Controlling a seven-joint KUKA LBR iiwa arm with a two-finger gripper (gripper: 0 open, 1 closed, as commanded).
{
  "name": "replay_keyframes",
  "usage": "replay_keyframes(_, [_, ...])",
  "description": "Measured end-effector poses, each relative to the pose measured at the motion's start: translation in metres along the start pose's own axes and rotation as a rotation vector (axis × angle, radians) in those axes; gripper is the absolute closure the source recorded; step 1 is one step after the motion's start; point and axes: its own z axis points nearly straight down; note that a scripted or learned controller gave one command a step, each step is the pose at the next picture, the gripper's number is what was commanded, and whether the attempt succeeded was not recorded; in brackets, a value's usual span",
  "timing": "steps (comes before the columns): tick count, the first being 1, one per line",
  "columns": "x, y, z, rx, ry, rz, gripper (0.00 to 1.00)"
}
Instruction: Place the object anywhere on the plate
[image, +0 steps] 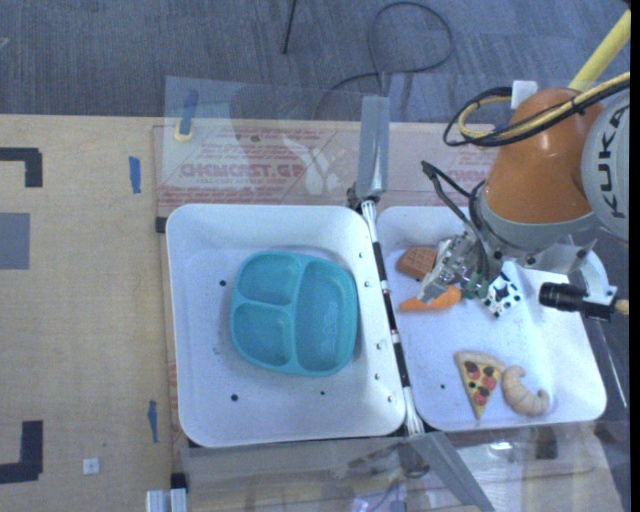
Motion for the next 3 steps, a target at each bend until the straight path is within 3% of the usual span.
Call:
replay_keyframes(1, [0.019, 0.088, 0.009, 0.0, 0.001, -0.004, 1.0])
replay_keyframes(2, [-0.034, 0.065, -0.008, 0.002, -0.001, 0.319, 1.0])
replay_keyframes(3, [-0.011, 0.015, -0.058, 0.003, 0.003, 0.063, 1.0])
